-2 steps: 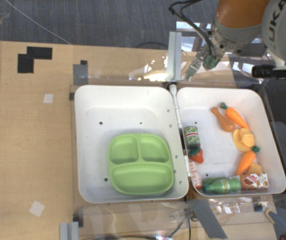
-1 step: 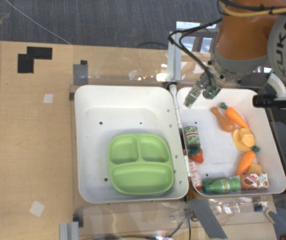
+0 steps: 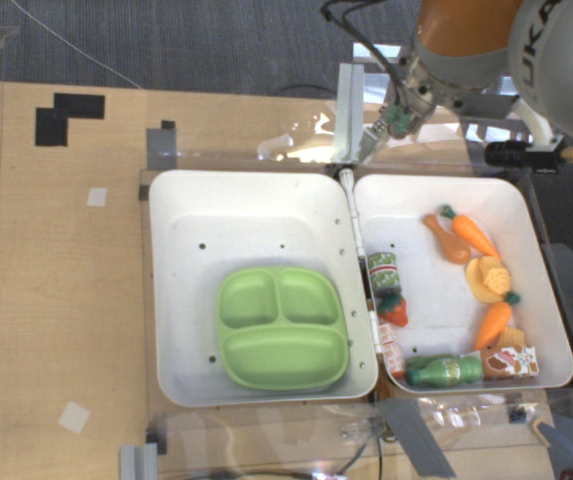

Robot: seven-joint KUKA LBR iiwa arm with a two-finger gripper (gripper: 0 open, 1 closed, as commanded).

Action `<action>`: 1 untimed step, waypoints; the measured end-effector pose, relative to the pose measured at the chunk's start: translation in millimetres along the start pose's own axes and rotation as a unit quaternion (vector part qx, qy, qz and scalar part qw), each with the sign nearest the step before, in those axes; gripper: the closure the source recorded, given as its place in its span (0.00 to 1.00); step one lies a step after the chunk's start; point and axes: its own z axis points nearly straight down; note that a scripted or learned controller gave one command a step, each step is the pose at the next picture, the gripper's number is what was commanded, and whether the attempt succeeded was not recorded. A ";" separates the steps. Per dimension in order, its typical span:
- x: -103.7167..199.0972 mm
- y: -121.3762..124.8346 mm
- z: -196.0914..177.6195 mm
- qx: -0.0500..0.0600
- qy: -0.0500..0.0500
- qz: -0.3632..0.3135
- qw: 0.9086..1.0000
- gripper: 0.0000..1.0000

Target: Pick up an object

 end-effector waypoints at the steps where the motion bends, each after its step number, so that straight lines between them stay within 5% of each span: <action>1: -0.5 1.8 -13.5 -0.003 -0.003 -0.003 1.000 1.00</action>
